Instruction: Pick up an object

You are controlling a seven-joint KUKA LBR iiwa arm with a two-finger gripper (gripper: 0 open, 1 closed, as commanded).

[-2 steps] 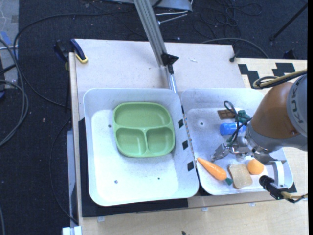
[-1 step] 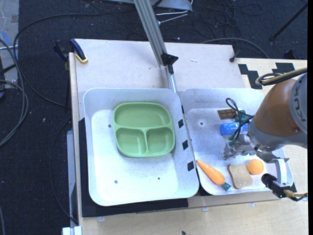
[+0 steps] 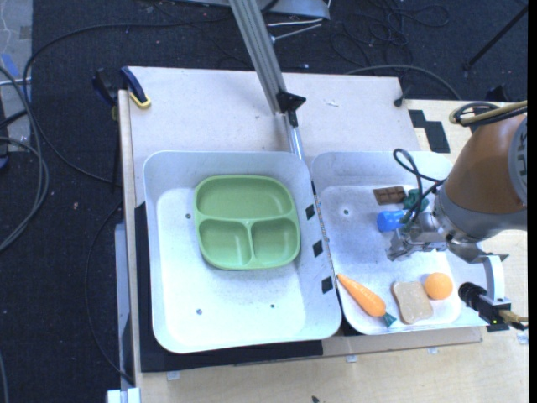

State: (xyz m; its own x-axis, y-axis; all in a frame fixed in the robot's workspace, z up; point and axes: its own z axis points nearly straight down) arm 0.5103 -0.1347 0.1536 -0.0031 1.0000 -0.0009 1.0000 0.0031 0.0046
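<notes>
The arm (image 3: 491, 183) reached in from the right, its orange band bulking over the right bin (image 3: 352, 193), with the wrist bent down toward the bin floor. The gripper (image 3: 406, 247) hung low near the middle of that bin, just below a blue object (image 3: 390, 221) and left of the arm's body. Its fingers were small, dark and partly masked by cables and the wrist, so I could not tell how they stood or whether they pinched anything.

A brown block (image 3: 388, 196) lay just above the blue object. Toward the bin's near edge lay a carrot (image 3: 362, 294), a slice of bread (image 3: 412, 300) and an orange ball (image 3: 438, 286) touching the bread. In the left bin (image 3: 168, 250) sat a green divided plate (image 3: 248, 222).
</notes>
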